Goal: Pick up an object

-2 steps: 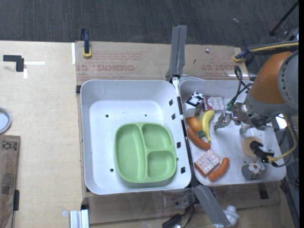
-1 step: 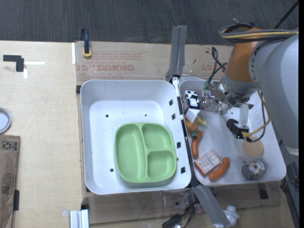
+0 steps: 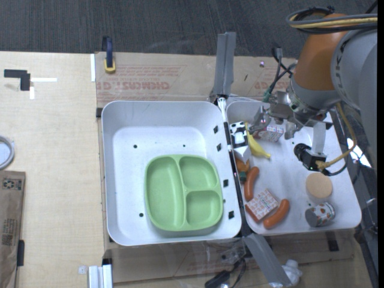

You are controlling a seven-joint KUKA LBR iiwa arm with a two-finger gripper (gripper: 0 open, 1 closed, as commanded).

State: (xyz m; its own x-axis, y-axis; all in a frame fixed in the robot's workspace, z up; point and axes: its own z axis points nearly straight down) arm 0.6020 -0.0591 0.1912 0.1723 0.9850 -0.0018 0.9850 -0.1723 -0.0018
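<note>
End effector point(image 3: 268, 120), grip state unclear, low over right bin point(image 3: 345, 182) on wooden bench point(image 3: 54, 131).

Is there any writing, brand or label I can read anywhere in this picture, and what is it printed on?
Red print on the cardboard sheet behind the bins: upside down and too faint to read.
Brown paper bag at the left edge: a small dark symbol, no readable words.
Patterned card in the right bin: red and white marks, too small to read.
Nothing else legible.
</note>
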